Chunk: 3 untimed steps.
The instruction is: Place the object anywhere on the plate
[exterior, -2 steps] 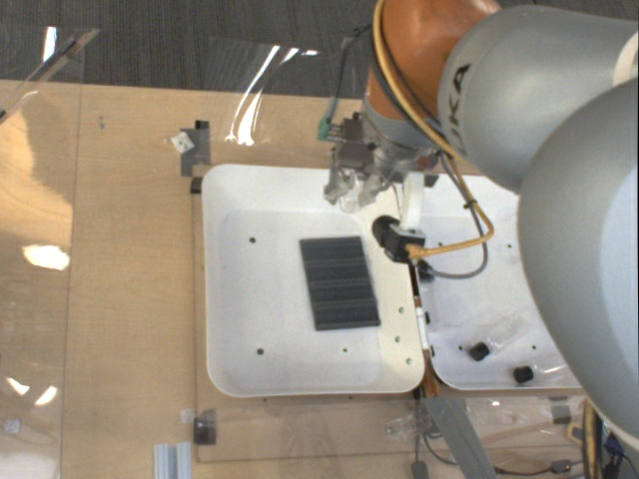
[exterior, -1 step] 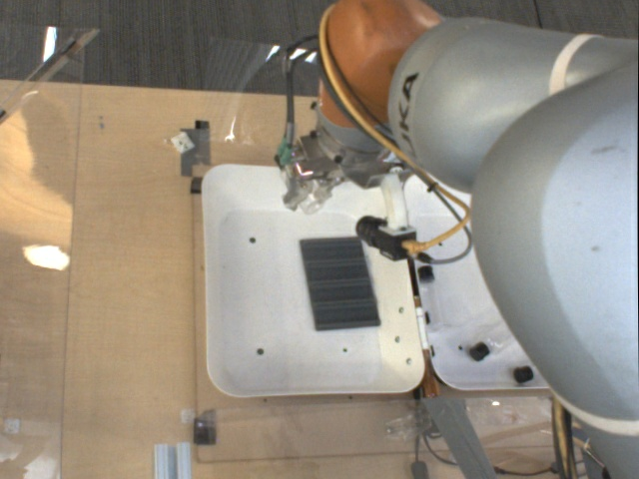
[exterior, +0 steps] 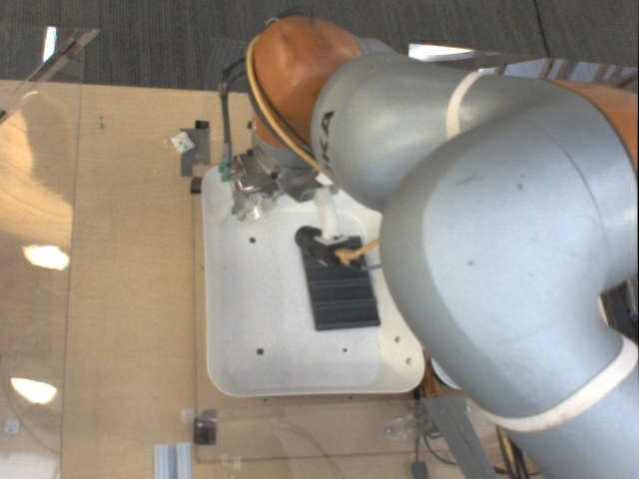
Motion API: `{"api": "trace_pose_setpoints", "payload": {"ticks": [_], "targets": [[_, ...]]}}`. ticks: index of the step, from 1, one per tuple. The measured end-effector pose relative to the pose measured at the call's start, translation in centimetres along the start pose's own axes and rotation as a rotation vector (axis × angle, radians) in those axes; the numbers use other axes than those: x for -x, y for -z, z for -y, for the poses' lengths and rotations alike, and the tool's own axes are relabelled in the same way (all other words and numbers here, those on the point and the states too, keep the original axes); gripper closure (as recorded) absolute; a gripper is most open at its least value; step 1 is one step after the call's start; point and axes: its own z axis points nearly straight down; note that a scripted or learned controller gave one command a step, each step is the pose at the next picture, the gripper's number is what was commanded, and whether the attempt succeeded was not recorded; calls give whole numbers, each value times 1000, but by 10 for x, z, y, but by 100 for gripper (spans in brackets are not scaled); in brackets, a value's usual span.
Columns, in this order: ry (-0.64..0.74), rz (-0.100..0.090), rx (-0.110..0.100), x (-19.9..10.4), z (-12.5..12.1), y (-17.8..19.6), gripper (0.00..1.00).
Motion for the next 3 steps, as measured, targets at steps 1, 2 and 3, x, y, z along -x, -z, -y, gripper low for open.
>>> {"api": "trace_pose_setpoints", "payload": {"ticks": [1,2,3], "targets": [[-15,0,5,15,61,-44,100],[427,1,3,57,32,14,100],[277,1,3,11,0,35,100]]}}
